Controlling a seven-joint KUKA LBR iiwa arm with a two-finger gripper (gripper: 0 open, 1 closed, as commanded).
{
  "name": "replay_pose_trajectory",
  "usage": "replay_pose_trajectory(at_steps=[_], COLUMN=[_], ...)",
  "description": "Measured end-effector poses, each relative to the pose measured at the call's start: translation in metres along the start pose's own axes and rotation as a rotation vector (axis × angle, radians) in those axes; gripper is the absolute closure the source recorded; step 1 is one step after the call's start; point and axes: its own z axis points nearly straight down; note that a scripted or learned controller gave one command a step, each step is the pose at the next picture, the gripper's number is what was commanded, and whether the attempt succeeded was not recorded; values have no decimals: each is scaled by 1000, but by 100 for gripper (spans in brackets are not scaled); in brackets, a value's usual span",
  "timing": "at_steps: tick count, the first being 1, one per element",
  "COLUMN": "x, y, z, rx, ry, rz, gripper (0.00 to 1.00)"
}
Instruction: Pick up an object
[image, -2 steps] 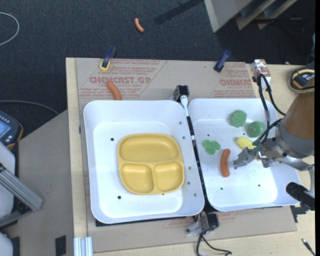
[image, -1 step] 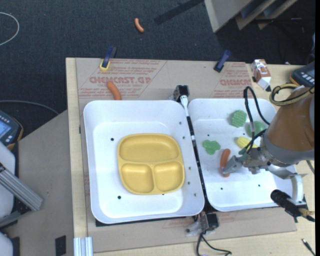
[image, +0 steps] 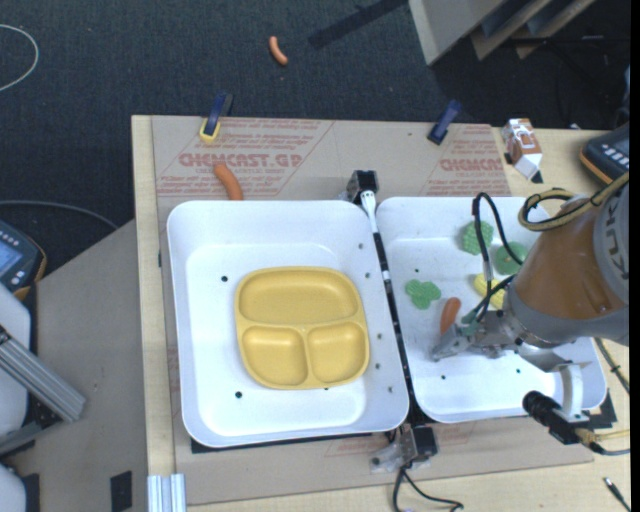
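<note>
Yellow divided tray (image: 300, 326) lies in the left bin (image: 190, 300). In the right bin (image: 440, 395), an orange carrot-like piece (image: 450, 314) lies just beyond the gripper (image: 446, 346); whether its claw is parted, I cannot tell. A shallow approach could nudge the piece away.

We look down at a slant from above the table (image: 300, 150). Both bins, left bin (image: 195, 300) and right bin (image: 420, 225), fit in frame at mid distance.

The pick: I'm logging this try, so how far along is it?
Done: the gripper is down inside the right bin, just below the orange piece. In hand: nothing visibly held. Left: grasping and lifting; the orange piece and green piece lie on the bin floor.
</note>
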Motion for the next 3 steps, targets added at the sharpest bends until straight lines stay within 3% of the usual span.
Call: replay_pose_trajectory(at_steps=[1,3], x=[0,0], y=[1,12], z=[-13,-139], rx=[-6,-13], ry=[-2,-4], rz=[0,-4], gripper=[100,100])
